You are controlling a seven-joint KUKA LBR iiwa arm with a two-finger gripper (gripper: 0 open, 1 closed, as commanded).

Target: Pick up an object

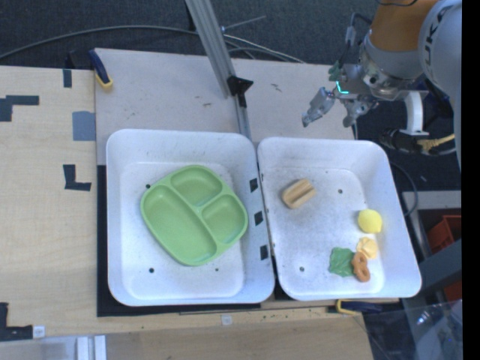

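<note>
The hand (336,105) hovers above the counter (172,96) just past the right bin's (397,201) far rim, fingers spread and holding nothing — the hot-dog bun (298,193) lies below it in that bin. Also there: one yellow lemon (369,220), one green leaf (342,262), one orange pretzel (361,267). The left bin (120,201) holds one green divided plate (194,214)
</note>
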